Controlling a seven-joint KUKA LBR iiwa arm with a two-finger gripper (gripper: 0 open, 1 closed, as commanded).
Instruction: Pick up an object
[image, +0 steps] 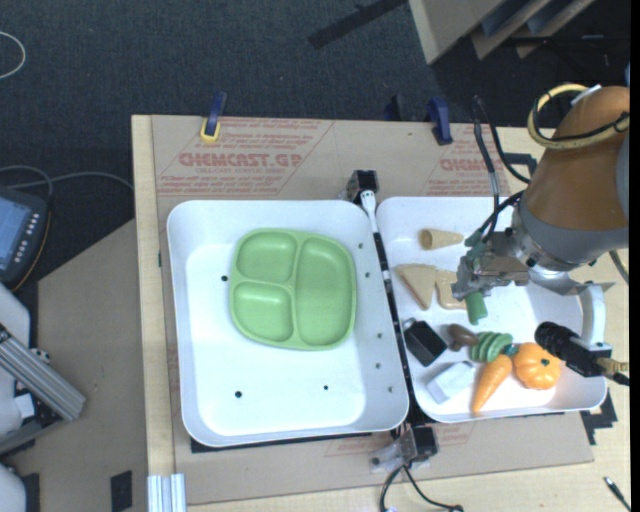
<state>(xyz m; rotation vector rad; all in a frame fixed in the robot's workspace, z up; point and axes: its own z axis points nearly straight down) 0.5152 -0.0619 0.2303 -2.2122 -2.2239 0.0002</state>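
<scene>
Dark carpet (150, 50) lies around a pale bench (260, 160) printed with red lettering, and two shallow white bins sit on it side by side, their inner rims touching. Near the middle of the left bin (200, 400) lies a light green plate (295, 288), divided into three sections. The right bin (405, 222) holds a scatter of toy food: a small tan cone (440, 238) near the far edge, a tan wedge (415, 283) below it, a black block (424, 342) close to the inner rim, and a white block (450, 380) just in front of that. A carrot (488, 383) with a green ribbed top lies slantwise near the front wall. It touches a round orange fruit (537, 368) on its right, and a small brown piece (460, 335) lies just beyond the carrot's top. The grey arm (580, 190), with its orange band, reaches in from the right and ends over the middle of the right bin. The gripper (478, 285) hangs there just beside the tan wedge. A short green piece (475, 305) shows right at its lower tip, above the brown piece and the carrot top. Whether the gripper is spread, pressed together or pinching that green piece cannot be told from this angle.
</scene>
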